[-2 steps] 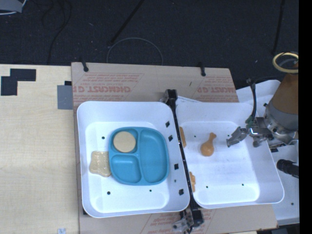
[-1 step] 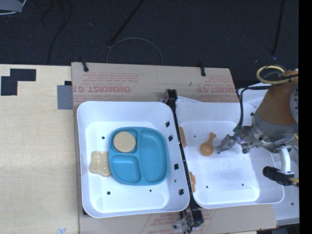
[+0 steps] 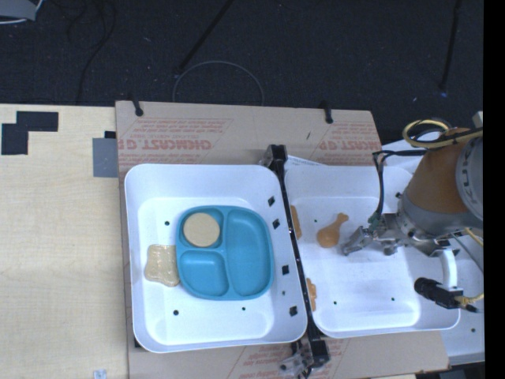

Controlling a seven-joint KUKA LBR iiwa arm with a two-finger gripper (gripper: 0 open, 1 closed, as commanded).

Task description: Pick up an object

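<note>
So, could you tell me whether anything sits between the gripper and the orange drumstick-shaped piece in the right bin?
Nothing visible does: the gripper sits just right of the orange piece, with bare bin floor between them.

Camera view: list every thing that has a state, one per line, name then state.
blue tray: flat in the left bin, right way up.
round cracker: lying in the tray's upper-left compartment.
beige toast piece: flat on the left bin floor, against the tray's left edge.
orange drumstick: lying on the right bin floor, not gripped.
gripper: low in the right bin, beside the drumstick.
</note>
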